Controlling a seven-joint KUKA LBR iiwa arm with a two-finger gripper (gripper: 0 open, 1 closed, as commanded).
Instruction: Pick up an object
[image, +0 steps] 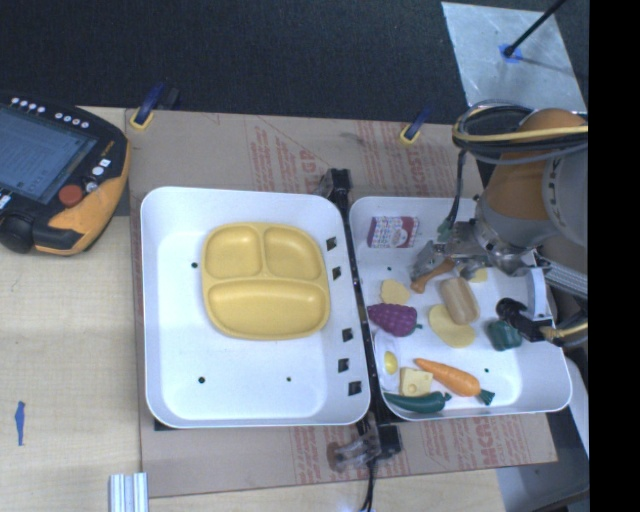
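Toy food lies scattered across the right bin (530, 395), where I am reaching in from the right. My gripper (437, 262) hangs over the far half of that bin, its metal fingers (428, 268) pointing left and a little toward the near side. Whether they are spread or closed I cannot tell from this slant, and I see nothing clearly caught between them.

Just near of my fingertips lies a tan hot dog bun (459, 299), close by but not visibly touched. Left of it sits a pale yellow piece (395, 292), and nearer still a purple bunch of grapes (393, 319). A round yellow slice (449, 327) rests just near of the bun. Along the near edge lie an orange carrot (450, 376), a yellow cheese wedge (416, 381) and a dark green pepper (417, 402). A dark green piece (503, 335) sits toward the right wall. At the far left corner of this bin lies a small white and red packet (391, 232).

In the left bin (170, 380) rests a yellow divided plate (266, 280). A teach pendant (55, 190) sits on the bench at far left.
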